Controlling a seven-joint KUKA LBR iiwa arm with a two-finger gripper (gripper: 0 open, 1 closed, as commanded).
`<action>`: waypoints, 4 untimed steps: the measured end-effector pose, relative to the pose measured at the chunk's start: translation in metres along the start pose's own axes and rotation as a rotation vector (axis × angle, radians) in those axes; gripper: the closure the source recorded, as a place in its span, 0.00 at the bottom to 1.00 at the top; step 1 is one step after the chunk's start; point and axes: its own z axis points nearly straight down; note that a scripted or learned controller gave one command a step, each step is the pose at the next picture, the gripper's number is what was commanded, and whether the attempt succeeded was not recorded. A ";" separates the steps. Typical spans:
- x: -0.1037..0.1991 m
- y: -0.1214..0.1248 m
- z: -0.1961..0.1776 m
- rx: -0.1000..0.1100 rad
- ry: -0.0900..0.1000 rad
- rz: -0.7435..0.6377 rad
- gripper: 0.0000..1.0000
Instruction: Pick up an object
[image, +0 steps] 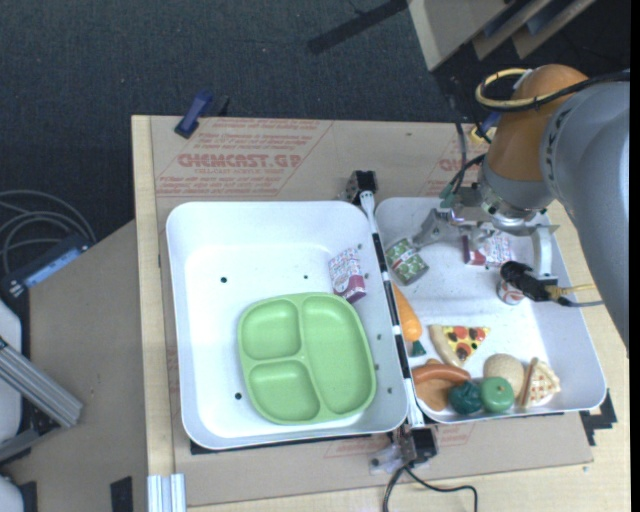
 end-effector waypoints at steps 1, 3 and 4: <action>-0.062 -0.021 -0.041 -0.003 -0.004 0.002 0.00; -0.101 -0.103 0.015 0.002 0.007 -0.002 0.00; -0.103 -0.102 0.004 -0.002 0.002 0.000 1.00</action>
